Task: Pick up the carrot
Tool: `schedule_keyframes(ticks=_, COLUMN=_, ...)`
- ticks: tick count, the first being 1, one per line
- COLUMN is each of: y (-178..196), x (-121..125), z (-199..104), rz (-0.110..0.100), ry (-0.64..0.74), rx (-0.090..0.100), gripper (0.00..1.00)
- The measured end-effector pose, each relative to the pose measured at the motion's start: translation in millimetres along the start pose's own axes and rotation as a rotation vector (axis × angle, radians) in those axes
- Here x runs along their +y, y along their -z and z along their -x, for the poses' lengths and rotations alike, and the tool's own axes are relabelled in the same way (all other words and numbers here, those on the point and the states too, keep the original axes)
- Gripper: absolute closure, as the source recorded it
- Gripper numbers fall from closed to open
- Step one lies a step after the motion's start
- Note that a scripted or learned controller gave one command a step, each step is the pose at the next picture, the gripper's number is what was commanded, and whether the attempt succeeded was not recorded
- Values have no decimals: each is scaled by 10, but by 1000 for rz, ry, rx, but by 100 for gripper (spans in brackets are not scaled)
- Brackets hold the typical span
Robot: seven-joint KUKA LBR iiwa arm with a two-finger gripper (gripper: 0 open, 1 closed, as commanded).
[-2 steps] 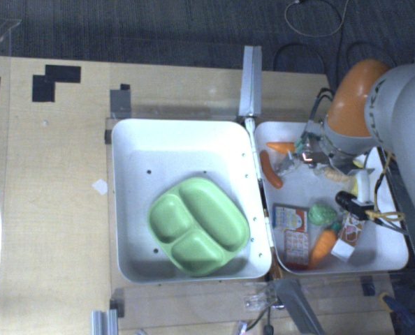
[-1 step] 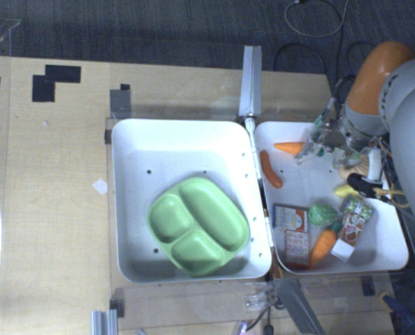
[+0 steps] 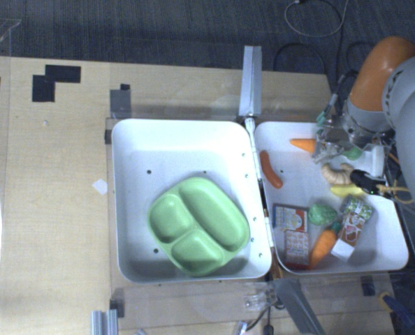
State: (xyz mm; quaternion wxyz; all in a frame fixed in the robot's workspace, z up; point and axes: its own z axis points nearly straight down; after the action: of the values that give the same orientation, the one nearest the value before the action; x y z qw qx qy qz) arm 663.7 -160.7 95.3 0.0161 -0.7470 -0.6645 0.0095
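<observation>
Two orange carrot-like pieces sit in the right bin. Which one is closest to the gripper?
The upper carrot, right beside the gripper at the bin's far side; the other carrot lies near the front by the packets.

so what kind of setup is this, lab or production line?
Most likely a robotics lab bench for pick-and-place trials. Two white bins sit clamped side by side on a wooden bench, the right one holds toy food such as a carrot, and loose cables trail over the floor behind.
</observation>
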Motion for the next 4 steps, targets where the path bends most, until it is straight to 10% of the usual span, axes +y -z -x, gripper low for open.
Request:
schedule_keyframes(ticks=1, y=910, x=-57, z=-834, rz=44, ry=58, rx=-7, gripper=100)
schedule_keyframes(ticks=2, y=905, x=-60, z=-830, rz=43, ry=58, rx=-8, gripper=0)
schedule_keyframes(ticks=3, y=-87, x=-18, z=-310, rz=44, ry=128, rx=-10, gripper=0)
schedule_keyframes(ticks=4, y=8, x=-29, z=-319, rz=36, ry=131, rx=-10, gripper=100)
